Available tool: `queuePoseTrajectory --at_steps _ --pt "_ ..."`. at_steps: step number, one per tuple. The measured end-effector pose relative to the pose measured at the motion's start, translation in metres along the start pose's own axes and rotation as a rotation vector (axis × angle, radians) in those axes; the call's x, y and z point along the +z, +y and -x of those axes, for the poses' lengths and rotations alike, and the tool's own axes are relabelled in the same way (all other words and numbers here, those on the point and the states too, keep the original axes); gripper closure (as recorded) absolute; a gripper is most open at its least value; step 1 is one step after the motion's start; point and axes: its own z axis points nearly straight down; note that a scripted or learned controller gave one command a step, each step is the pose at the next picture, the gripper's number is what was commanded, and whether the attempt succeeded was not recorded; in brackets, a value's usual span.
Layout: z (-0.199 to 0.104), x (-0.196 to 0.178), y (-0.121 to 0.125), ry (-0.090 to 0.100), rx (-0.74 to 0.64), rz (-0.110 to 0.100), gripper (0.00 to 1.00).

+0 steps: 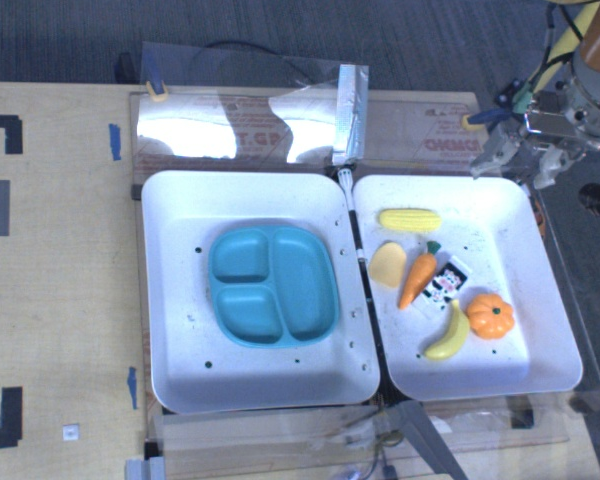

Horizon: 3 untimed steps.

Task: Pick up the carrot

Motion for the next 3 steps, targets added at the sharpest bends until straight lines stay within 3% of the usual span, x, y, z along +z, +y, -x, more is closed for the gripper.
queuePoseTrajectory --at_steps 1,2,3 --pt "-0.041 0.126 -0.051 0.001 -0.077 -0.016 0.0" --pt "0.006 0.134 -0.069 0.001 0.054 -0.013 0.0" --pt "-0.02 0.233 -0.023 0.001 -0.022 -0.005 0.0"
